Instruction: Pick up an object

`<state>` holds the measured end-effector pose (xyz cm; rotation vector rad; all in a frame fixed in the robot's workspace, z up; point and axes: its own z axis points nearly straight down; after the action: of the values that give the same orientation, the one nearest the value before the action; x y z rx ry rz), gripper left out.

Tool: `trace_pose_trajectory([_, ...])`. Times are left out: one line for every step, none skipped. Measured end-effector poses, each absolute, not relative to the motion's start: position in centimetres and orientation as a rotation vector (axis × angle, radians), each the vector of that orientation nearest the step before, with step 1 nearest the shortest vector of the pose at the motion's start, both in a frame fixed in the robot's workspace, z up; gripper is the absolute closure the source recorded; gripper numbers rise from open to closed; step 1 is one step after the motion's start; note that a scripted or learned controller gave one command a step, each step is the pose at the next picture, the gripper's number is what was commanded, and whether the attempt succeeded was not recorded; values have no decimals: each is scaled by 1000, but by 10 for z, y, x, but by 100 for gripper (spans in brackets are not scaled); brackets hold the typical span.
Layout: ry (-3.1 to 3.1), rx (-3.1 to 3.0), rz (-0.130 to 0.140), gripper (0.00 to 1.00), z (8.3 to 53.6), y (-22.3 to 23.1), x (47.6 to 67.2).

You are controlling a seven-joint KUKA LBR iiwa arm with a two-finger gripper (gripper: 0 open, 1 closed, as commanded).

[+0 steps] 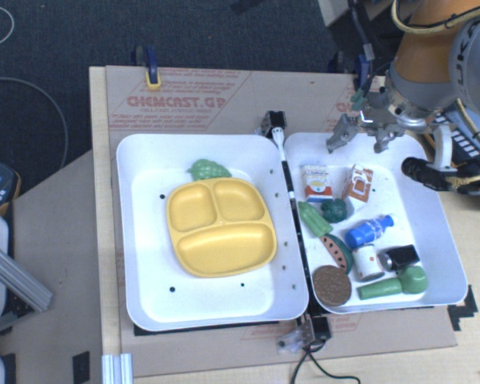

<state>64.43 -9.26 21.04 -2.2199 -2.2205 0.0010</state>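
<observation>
My gripper [360, 138] hangs above the far edge of the right bin [440, 238], its two fingers spread apart with nothing between them. Below it in that bin lie a small white and orange carton [316, 182] and an orange snack box [358, 184]. Further toward the front are a blue bottle [368, 232], a green cucumber-like piece [314, 218], a dark teal lump [334, 210], a watermelon slice [336, 251], a brown round cookie [332, 285], a white can [368, 262], a black block [400, 257] and a green bottle [392, 285].
The left bin [136, 238] holds a yellow divided plate [221, 225] with a green leafy toy [210, 169] behind it. A black clip [274, 122] sits where the bins meet at the back. The cardboard-covered bench [184, 94] surrounds both bins.
</observation>
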Motion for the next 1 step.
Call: trace_pose_trajectory([-2224, -2221, -2, 100, 221, -92, 645])
